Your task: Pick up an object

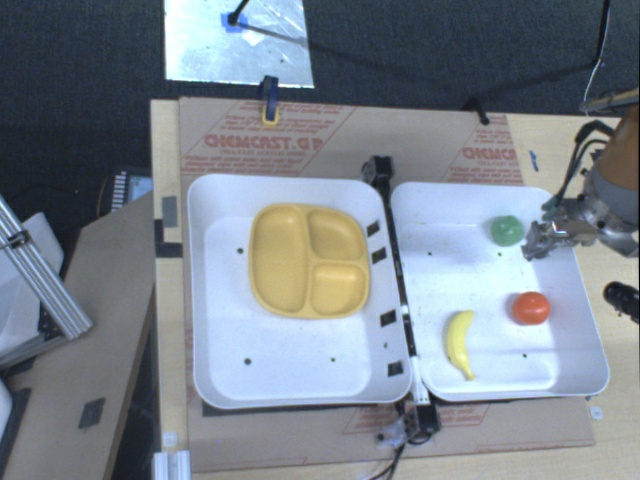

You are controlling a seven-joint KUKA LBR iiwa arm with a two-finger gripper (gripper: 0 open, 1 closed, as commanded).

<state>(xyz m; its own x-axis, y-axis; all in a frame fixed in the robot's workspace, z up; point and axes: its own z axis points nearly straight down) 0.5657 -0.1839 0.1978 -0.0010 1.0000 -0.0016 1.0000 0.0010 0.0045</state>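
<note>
Red "CHEMCAST GP" lettering (pixel 262 141) on the board behind both bins; fingers (pixel 537 242), aperture unclear, beside green ball (pixel 507 230)

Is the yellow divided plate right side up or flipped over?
Right side up: the yellow divided plate shows its three hollow compartments facing upward in the left bin.

One fixed camera looks down at a slant on the bench (pixel 440 138), far enough to take in both white bins (pixel 215 368) whole
</note>
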